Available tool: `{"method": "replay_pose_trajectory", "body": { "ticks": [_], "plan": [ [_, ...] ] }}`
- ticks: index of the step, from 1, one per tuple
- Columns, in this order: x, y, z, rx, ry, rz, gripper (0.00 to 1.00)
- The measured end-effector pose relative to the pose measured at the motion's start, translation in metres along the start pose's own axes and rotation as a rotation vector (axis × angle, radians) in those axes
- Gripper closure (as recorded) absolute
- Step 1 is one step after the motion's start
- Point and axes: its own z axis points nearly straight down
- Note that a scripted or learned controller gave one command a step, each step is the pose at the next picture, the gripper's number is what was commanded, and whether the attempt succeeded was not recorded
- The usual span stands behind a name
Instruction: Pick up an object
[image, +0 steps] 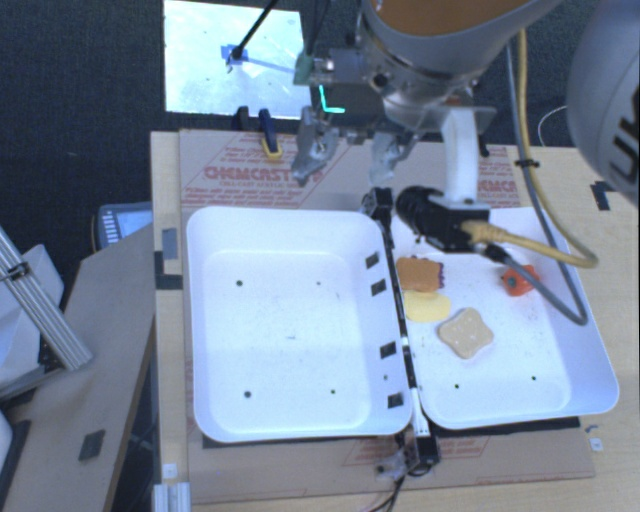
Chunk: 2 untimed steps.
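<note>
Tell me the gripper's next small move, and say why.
Probably swing the gripper toward the right bin and lower it. It hangs open and empty above the bins' far edge, while the toast slice, yellow piece and orange piece all lie in that bin.

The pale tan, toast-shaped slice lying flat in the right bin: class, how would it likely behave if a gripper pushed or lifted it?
The pale tan, toast-shaped slice lies flat and looks thin, so it would probably slide on the smooth white right bin rather than roll or tip. Its low edges may give fingers little to pinch. It looks like toy food, so likely light, though stiffness cannot be judged.
</note>
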Motion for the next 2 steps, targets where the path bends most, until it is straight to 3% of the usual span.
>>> {"method": "replay_pose_trajectory", "body": {
  "ticks": [1, 2],
  "plan": [
    [-0.005, 0.093, 0.003, 0.001, -0.003, 0.007, 0.0],
    [-0.004, 0.092, -0.011, -0.004, 0.0, 0.001, 1.0]
  ]
}}
